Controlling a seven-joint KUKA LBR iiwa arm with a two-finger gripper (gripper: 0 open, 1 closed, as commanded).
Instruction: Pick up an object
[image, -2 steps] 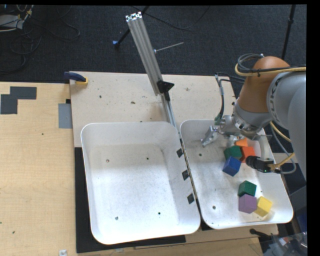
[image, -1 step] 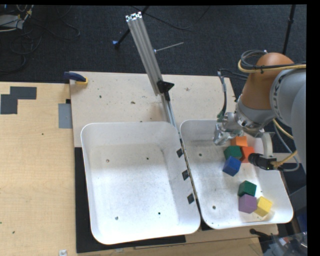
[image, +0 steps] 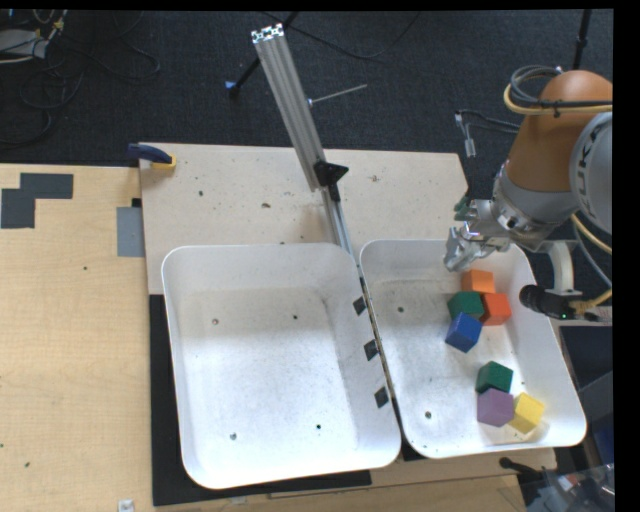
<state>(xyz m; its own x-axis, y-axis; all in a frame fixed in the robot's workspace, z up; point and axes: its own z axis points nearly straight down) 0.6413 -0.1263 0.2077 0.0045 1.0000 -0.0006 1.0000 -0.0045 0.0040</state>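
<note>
Hovering tool (image: 460, 255) (grip state unclear) just above orange block (image: 480, 282) in right bin (image: 420, 300)

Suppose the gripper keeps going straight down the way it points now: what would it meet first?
Probably the orange block just below the gripper, or the right bin's floor beside it; depth is unclear.

Lighting was pretty even and soft, coming from overhead, bright on the left bin (image: 270, 370) and the bench (image: 230, 200) behind it. The floor beyond that bin stayed dim. A faint grey shadow lay across the bin's far half. No harsh glare. The picture was a bit soft and grainy overall.
</note>
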